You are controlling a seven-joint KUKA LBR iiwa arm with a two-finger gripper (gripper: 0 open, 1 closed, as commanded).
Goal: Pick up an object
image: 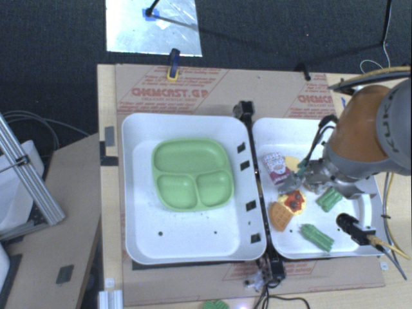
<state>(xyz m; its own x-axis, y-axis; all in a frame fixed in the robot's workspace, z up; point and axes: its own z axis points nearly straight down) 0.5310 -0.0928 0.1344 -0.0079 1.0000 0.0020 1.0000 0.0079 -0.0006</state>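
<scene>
A slanted overhead view of a bench with two shallow white bins. The left bin, at frame centre, holds a green divided plate. The right bin holds small toys: a red-and-white packet, a red-and-orange piece, a waffle-like piece and two green pieces. The grey and orange arm reaches in from the right, its gripper low among the toys, just beside the packet. Whether the claw is wide, narrow or holding anything cannot be told. Judging from this, nothing is lifted yet; grasping and raising remain.
</scene>
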